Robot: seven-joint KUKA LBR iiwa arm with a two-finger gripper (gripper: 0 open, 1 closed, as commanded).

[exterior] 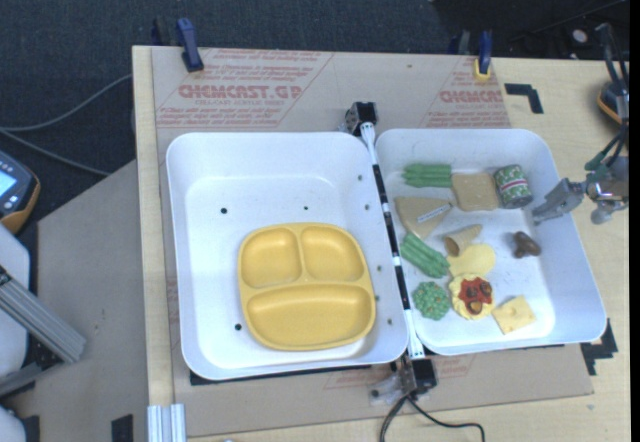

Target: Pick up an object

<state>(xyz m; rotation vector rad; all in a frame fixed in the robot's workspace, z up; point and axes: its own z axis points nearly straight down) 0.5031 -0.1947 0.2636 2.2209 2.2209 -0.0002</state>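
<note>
The hand (568,198) hovers at the right bin's (570,275) outer rim.

Gripper (566,198): dull grey metal, angular, with a flat finger (553,202). Teal-green fittings sit on its body. A thin dark cable runs above it. Detail is blurred.

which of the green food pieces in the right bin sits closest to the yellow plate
The green bean pod lying slantwise against the right bin's left wall, nearest the yellow plate. The broccoli and upper pod lie farther right.
</note>
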